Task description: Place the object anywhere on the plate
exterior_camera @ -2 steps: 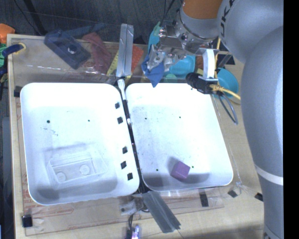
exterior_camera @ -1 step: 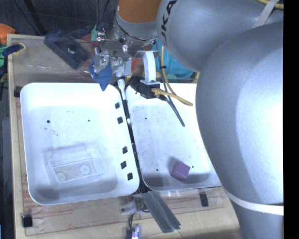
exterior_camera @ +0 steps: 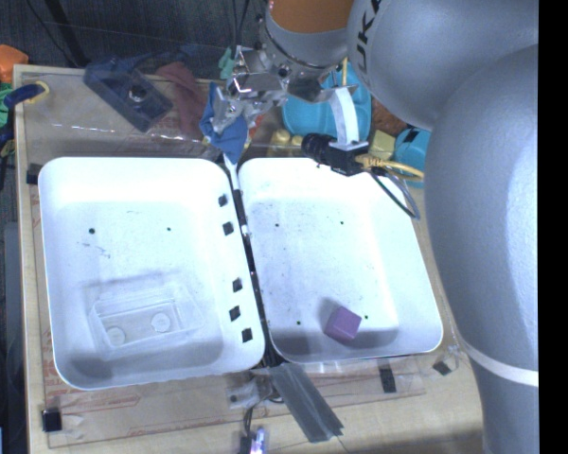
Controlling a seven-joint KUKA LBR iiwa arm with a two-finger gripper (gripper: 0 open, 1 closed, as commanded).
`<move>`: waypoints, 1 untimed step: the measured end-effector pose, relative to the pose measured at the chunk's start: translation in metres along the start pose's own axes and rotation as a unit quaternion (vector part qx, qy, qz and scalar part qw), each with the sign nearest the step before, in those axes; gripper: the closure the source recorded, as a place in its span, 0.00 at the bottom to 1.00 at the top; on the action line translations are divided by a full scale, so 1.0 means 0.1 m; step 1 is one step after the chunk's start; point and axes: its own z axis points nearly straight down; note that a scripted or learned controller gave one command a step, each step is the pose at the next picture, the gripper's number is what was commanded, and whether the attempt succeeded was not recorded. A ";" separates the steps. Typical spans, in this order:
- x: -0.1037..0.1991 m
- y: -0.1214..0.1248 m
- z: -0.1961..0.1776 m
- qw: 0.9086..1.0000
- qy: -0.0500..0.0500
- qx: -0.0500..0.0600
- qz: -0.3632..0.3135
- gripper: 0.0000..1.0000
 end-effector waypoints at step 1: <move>0.50 0.10 -0.08 0.990 0.000 0.000 -0.142 1.00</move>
